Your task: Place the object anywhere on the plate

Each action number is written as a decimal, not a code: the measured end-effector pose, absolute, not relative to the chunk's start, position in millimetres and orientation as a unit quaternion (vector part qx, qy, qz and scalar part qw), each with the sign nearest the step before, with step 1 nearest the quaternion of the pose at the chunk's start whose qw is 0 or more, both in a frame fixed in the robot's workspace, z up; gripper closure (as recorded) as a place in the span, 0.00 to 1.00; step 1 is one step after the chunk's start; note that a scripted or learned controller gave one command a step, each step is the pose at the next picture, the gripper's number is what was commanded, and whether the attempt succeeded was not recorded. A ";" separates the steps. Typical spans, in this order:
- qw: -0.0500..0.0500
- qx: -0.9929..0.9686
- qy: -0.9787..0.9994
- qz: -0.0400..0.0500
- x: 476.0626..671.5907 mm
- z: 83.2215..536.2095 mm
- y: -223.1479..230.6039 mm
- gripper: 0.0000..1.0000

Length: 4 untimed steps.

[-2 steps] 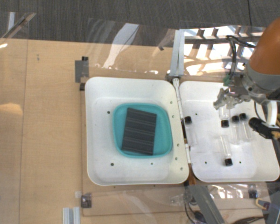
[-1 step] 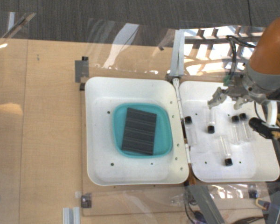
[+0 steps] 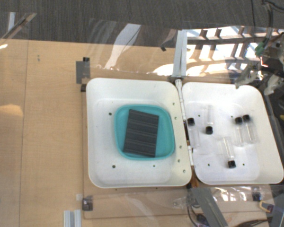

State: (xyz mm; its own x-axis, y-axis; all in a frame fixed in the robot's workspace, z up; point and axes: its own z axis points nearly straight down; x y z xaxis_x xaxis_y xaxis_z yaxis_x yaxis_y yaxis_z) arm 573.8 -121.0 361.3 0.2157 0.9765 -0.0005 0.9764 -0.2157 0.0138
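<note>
A dark ribbed block lies flat on the teal plate at the left bin's centre, so placement looks done. The gripper's state: cannot tell.

dark ribbed block | flat, slightly tilted | centred on teal plate

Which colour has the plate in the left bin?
Teal, seen best in the camera view: a rounded square plate.
</note>
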 end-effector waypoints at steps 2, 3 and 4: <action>0.006 0.879 0.477 0.003 489.4 436.5 -190.1 0.00; 0.004 0.919 0.395 0.004 488.5 436.7 -197.2 0.00; 0.004 0.948 0.317 0.004 488.4 436.5 -198.8 0.00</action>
